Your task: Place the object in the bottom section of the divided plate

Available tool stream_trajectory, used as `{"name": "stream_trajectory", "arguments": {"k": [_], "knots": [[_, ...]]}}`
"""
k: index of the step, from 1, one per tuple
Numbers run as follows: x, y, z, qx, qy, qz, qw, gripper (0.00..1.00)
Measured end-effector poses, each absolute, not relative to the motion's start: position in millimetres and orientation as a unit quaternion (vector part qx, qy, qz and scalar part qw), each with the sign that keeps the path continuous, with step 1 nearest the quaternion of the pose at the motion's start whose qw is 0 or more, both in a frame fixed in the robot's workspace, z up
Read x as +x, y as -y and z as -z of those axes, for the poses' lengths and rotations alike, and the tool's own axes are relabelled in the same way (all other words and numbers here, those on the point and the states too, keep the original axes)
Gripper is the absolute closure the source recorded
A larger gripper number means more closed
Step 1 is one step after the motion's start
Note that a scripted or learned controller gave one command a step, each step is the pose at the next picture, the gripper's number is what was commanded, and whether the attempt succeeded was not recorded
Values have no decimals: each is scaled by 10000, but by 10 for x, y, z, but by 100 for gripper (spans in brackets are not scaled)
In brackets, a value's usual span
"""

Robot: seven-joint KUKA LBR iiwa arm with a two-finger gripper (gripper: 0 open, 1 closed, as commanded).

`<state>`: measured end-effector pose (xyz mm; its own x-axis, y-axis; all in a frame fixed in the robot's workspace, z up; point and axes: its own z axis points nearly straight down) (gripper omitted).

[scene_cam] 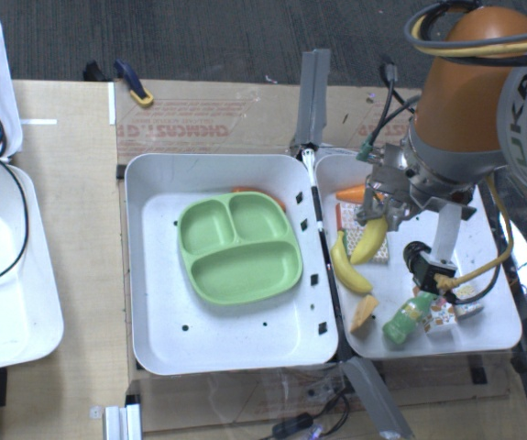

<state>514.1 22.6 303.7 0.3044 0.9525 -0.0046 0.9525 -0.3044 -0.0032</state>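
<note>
The hand [376,216] sits at the right bin's [501,333] eleven o'clock, apparently pinching a banana's [369,240] upper end, while the green divided plate [240,247] waits in the left bin [153,337], bottom section vacant.

I can't make out the small orange object [245,191] behind the green divided plate's [241,247] far rim; the grey-and-orange arm [474,81] covers part of the right white bin [501,333].

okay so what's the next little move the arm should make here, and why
Probably lift the banana straight up. The gripper appears shut on it above the right bin, while the green plate lies in the left bin, its bottom section bare.
</note>
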Motion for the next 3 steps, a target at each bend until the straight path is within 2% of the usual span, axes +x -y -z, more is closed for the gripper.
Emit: {"name": "stream_trajectory", "arguments": {"k": [1,2,3], "knots": [[5150,-227,-3102,8067,-5910,66,-4,100],[4779,-1042,-2761,7508,-6605,35,-8,100],[4780,-1041,-2762,7508,-6605,33,-8,0]]}}
